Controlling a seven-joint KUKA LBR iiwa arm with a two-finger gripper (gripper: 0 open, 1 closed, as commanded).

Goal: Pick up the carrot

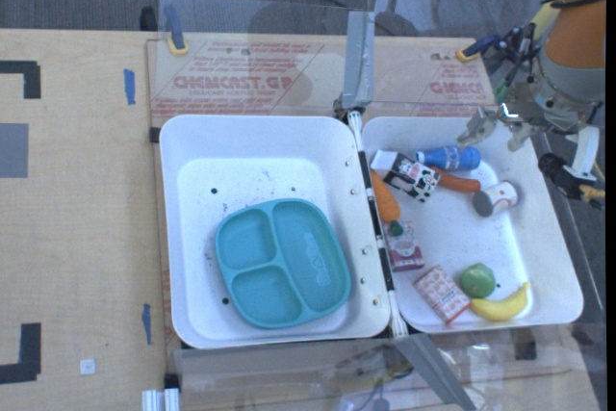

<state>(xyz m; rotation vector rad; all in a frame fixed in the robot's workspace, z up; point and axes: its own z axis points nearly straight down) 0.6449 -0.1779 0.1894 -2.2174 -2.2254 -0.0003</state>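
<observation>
On the left, the wooden surface (77, 226) carries black and blue tape marks, and next comes the left bin (192, 149), which holds a teal divided plate (282, 261) with three compartments, lying slightly turned toward the bin's near right corner. Across the divide, the right bin (549, 255) holds the rest. The carrot (386, 201) lies at that bin's left wall, right beside the seam between the two bins; its long axis runs roughly from the far side toward the near side, leaning a little to the right as it comes nearer, with its near end by a small clear packet (403, 245) with a red label. Which end is the tip cannot be told at this size. Its far end is partly covered by a black-and-white carton (412, 178), tilted across it. Just beyond the carton lies a blue bottle (450, 158), and beside that an orange-handled tool with a grey end (467, 187) touching a small white cup-like object (500, 197). Nearer the camera sit a red patterned box (442, 294), a green lime (476, 281) and a yellow banana (502, 305), the three close together. At the far right the arm (577, 43) comes in, and the pincer (499, 125) hangs over the bin's far right corner, well apart from the carrot, its fingers spread and released, grasping nothing.
</observation>
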